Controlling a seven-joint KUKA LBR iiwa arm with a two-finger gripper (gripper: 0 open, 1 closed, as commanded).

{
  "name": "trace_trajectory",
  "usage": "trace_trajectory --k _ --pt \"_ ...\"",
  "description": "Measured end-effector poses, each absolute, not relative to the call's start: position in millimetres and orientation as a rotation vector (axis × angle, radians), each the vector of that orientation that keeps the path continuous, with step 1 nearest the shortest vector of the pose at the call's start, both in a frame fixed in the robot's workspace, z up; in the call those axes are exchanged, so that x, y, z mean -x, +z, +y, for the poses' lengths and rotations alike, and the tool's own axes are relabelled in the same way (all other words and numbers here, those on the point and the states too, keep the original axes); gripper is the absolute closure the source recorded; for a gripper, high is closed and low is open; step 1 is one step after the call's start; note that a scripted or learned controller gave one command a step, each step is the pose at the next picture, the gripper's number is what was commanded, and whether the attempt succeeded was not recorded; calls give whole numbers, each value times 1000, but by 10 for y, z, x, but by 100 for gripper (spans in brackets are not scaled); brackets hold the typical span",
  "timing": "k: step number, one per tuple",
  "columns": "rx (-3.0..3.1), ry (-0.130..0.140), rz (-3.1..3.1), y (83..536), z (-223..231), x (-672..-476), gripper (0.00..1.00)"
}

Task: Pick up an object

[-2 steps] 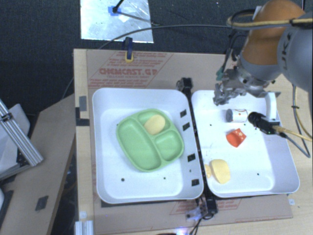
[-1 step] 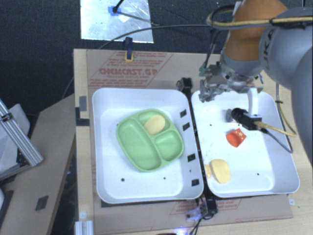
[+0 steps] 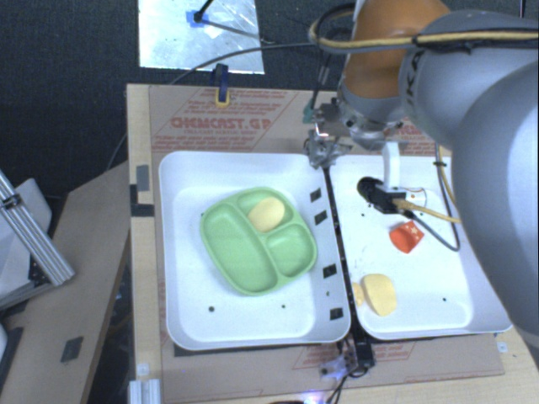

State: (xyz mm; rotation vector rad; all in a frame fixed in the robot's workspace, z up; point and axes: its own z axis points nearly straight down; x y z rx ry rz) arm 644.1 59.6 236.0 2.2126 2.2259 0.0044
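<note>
1. You see the grey arm (image 3: 480, 91), with its orange band (image 3: 392, 32), reaching in from the right. Its metal claw (image 3: 322, 151) is at the far end of the ridge where the two bins meet.
2. The claw is small and partly in shadow from this angle. You cannot tell how far open it is, nor whether it has hold of anything.
3. The shallow white left bin (image 3: 194, 310) holds a pale green divided plastic plate (image 3: 244, 263), lying flat and turned at a slant. It has one long compartment on its left and two smaller ones on its right.
4. A rounded pale yellow lump (image 3: 268, 214) rests in the far small compartment of that plate, near and left of the claw and well apart from it.
5. The shallow white right bin (image 3: 446, 268) holds a small orange chunk (image 3: 406, 237) on its floor near the middle, to the right of the claw and nearer than it.
6. A flat rounded yellow piece (image 3: 379, 294) lies in the near left part of the right bin, close to the dividing ridge and nearer than the orange chunk, apart from it.
7. Both bins rest on a brown cardboard sheet with red lettering (image 3: 210, 123), whose far edge carries a blue clip (image 3: 221, 81).
</note>
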Motion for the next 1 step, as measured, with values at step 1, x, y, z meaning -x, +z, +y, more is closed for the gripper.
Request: trace_trajectory --k 1 --pt "-2213 4 2227 2248 1013 -6549 100"
